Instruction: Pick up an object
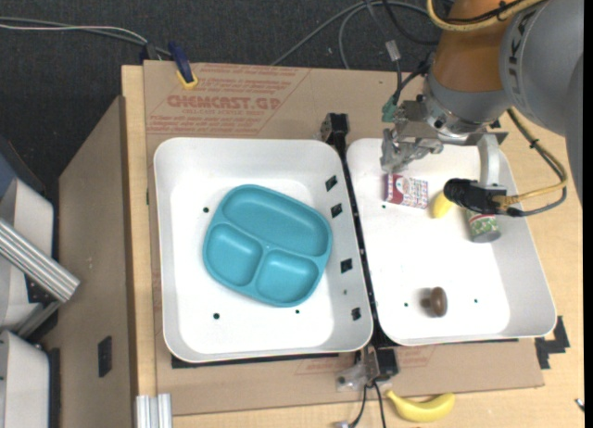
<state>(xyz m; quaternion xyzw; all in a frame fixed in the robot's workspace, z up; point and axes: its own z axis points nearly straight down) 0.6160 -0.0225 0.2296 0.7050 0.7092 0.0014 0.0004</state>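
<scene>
My gripper (pixel 404 159) hangs over the back left part of the right bin (pixel 519 315), open, with nothing between its fingers. Its tips are just above the far edge of a small pink and white packet (pixel 406 191) lying flat on the bin floor. Right of the packet lies a small yellow fruit (pixel 440 205). A short can with a green label (pixel 482 226) stands further right. A brown rounded object (pixel 435 301) rests near the bin's front.
The left bin (pixel 176 232) holds a blue divided plate (pixel 267 245). A black divider with clips (pixel 350 232) runs between the bins. A banana (pixel 422 406) lies outside the bins at the front, on the cardboard-covered bench.
</scene>
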